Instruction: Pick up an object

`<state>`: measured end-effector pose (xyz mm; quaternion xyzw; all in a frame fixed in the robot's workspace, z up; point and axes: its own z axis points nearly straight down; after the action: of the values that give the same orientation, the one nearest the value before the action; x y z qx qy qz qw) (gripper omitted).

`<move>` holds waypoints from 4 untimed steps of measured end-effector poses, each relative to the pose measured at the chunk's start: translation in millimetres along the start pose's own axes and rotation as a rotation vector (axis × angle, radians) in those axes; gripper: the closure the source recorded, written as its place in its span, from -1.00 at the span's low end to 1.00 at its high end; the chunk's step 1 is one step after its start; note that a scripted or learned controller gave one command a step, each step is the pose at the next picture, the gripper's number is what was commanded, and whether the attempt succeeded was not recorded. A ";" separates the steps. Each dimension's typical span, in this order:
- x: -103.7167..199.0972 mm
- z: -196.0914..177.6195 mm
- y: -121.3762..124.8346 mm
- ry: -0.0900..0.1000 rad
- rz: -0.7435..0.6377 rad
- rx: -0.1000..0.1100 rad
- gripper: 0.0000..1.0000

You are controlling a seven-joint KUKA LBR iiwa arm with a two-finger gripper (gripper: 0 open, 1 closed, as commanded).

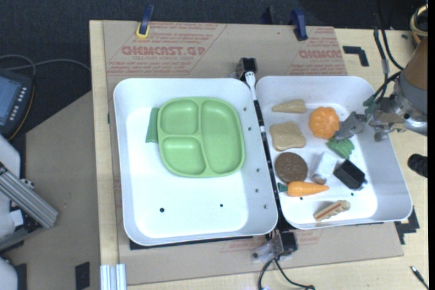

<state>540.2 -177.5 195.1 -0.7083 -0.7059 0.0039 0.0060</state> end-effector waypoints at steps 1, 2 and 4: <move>0.2 -7.5 3.2 -0.003 -0.003 -0.014 -1.00; -3.3 37.3 8.4 -0.001 -0.004 -0.009 -1.00; -11.4 111.0 12.0 -0.001 -0.004 -0.012 -1.00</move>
<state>550.6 -188.6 83.9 -0.7069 -0.7073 0.0003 0.0014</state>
